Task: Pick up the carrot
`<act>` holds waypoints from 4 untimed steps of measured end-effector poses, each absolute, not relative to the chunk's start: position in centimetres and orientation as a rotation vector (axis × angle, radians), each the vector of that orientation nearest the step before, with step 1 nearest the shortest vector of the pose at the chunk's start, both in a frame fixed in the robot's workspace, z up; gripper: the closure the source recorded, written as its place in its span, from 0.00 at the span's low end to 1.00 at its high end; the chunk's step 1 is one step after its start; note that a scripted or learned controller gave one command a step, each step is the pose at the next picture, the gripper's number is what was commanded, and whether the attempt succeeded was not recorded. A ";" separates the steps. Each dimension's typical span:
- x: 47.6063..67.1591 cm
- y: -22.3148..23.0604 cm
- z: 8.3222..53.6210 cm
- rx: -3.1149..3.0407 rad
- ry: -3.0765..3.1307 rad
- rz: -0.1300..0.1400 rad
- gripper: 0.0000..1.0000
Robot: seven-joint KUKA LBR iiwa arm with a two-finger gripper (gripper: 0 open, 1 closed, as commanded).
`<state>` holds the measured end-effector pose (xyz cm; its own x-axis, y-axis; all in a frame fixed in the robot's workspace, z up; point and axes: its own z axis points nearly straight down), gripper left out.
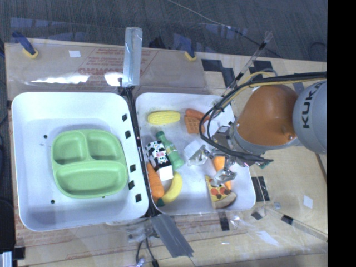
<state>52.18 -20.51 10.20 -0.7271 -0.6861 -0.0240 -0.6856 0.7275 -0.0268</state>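
Note:
The carrot (156,182) is orange with a green end. It lies lengthwise against the left wall of the right bin (245,200), between that wall and a yellow banana (174,188). My gripper (212,164) hangs low over the right half of the same bin, about a hand's width to the right of the carrot and apart from it. A small orange piece (219,162) shows right at the gripper; I cannot make out what it is. The wrist and its orange band (267,118) cover the bin's right rim.
In the right bin also lie a corn cob (164,117), an orange ridged piece (193,120), a green bottle (169,149), a black-and-white carton (158,154) and a pizza slice (219,193) just below the gripper. The left bin (22,149) holds a green divided plate (89,163).

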 end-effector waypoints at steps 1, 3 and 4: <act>49.2 -20.7 9.6 -1.156 2.907 -0.010 0.00; 49.3 -20.5 10.5 -1.170 2.902 -0.008 0.00; 50.8 -20.9 9.3 -1.050 2.956 -0.001 0.00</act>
<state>50.83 -20.95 9.28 -0.7758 -0.6310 -0.0038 -0.6309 0.7758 -0.0021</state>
